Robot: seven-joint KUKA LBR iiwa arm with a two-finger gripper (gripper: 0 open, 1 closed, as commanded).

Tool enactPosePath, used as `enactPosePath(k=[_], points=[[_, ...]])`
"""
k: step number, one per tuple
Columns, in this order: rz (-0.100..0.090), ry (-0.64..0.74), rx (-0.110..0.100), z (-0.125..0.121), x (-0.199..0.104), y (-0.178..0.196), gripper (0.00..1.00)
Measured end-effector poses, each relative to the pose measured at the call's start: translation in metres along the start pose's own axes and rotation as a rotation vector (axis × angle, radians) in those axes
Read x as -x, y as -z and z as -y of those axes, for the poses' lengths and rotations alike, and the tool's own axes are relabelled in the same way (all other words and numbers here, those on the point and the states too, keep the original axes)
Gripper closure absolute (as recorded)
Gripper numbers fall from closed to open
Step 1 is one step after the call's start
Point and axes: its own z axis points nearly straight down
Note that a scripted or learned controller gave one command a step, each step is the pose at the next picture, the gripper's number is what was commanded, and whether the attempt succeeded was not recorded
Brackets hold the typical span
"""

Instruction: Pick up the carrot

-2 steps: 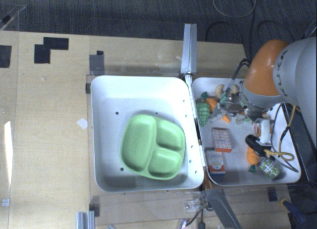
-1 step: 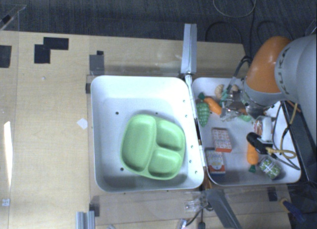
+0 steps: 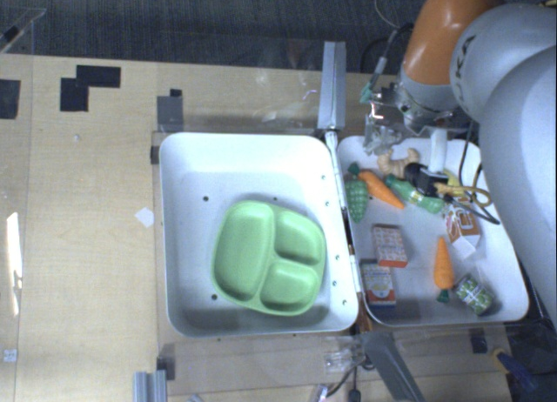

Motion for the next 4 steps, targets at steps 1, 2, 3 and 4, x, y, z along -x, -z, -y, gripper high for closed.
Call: enactPosePath(k=[1, 2, 3, 4], points=[[0.0, 0.0, 0.0, 0.0, 0.0, 0.0, 0.0], [-0.001, -0.128, -0.004, 0.133, -0.048, -0.001, 0.0], [0.001, -0.199, -0.003, 0.108, 0.022, -0.001, 0.0], [0.0, -0.006, -0.005, 0.124, 0.069, -0.06, 0.0]])
